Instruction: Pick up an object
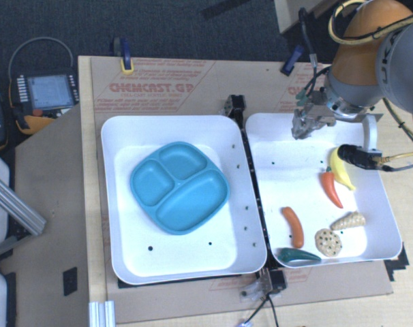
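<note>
The red chili pepper (332, 189) lies in the right bin (274, 148), just near of the banana (341, 169). It looks light, smooth and stiff, best pinched across its middle. Its long axis runs far-left to near-right, tip nearward. The gripper (303, 129) hovers far-left; its opening cannot be told.

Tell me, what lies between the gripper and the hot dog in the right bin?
In the camera view, bare white bin floor lies between the gripper and the hot dog. The chili and banana lie off to the right of that stretch.
</note>
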Action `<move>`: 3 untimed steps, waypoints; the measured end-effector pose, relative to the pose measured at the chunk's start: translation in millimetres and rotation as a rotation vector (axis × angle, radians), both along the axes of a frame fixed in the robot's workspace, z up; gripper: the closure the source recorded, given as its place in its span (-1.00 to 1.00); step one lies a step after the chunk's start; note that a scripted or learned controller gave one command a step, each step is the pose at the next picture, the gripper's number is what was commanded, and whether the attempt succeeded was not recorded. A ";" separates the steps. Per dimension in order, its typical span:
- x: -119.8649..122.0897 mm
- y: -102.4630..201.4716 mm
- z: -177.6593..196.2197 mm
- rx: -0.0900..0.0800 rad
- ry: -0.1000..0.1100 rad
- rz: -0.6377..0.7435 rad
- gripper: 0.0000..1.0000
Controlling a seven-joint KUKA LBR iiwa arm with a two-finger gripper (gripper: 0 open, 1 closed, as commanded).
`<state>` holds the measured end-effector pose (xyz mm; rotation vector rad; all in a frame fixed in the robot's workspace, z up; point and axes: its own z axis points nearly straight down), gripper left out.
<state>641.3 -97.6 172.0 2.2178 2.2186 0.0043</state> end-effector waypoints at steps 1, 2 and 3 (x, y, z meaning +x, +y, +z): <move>10.6 3.8 53.1 0.000 0.000 0.001 1.00; 10.3 0.3 115.2 0.000 0.000 0.001 1.00; -22.8 46.9 96.6 0.002 0.009 0.002 1.00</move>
